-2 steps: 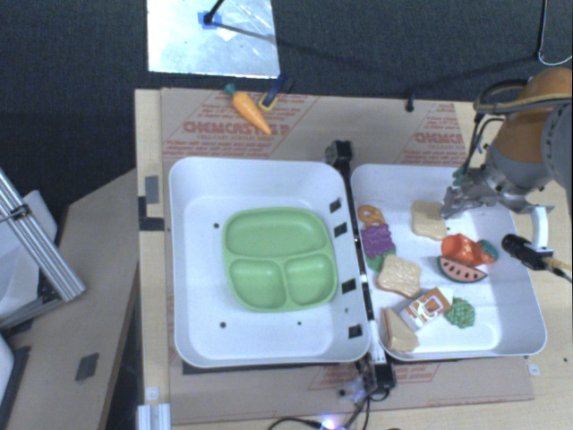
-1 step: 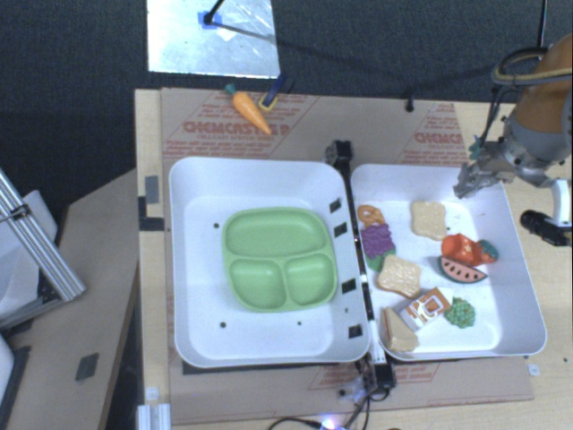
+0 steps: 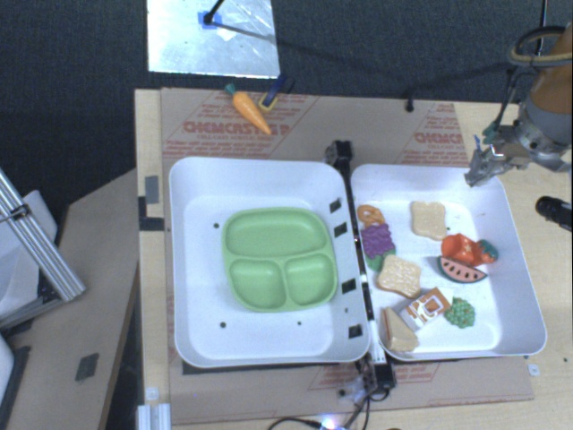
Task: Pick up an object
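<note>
Two white bins sit side by side on the worktop [image 3: 107, 240]. We see the left bin [image 3: 192, 195] carrying a green divided tray [image 3: 277, 258], three compartments, nothing in them.

Right bin [image 3: 519, 312] has all the pick candidates, toy food, spread over its floor:
- pretzel [image 3: 369, 214] near the divider, purple grapes [image 3: 378, 239] just below it
- toast slice [image 3: 429, 219] toward the back
- tomato [image 3: 466, 248] touching the top of a watermelon wedge [image 3: 462, 270], right side
- second bread slice [image 3: 399, 276] mid-bin
- small printed box [image 3: 424, 308], tilted, next to a green broccoli piece [image 3: 460, 313]
- tan wedge [image 3: 398, 331] at the front, by the divider

Arm comes in from the right. Claw [image 3: 483, 165] is over the back right corner of the right bin, above the rim, well apart from every item. Nothing is between its fingers. We can't tell from this angle whether it is wide or narrow; the tip is small and blurred.

Outside the bins: toy carrot [image 3: 250, 111] lies on the cardboard behind the left bin, beside a blue-and-yellow item [image 3: 274, 92] we can't identify. Shiny metal plate [image 3: 213, 25] sits further back.
</note>
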Motion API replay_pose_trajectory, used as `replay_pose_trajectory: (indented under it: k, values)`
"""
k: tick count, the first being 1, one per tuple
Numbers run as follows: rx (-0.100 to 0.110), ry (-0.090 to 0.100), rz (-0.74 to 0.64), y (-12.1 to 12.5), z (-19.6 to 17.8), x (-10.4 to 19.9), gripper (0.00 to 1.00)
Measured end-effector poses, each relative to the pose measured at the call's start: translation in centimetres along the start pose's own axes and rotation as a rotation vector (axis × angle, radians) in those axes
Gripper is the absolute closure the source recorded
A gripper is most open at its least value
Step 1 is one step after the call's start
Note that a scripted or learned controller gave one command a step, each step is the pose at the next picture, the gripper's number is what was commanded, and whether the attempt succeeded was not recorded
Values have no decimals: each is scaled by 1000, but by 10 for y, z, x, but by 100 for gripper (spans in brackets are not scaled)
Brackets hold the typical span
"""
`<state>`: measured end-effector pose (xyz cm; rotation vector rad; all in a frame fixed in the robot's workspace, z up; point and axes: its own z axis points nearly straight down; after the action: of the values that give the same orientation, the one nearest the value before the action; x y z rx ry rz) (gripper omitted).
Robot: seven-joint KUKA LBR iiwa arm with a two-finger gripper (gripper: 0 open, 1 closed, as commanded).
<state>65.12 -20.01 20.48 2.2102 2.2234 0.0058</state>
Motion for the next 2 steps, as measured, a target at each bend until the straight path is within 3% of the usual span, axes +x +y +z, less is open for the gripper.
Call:
replay_pose_trajectory:
  k: [1,2]
  values:
    - [2,1,0,1,-21,0,100]
    - [5,3,-3,-6,-25,51,100]
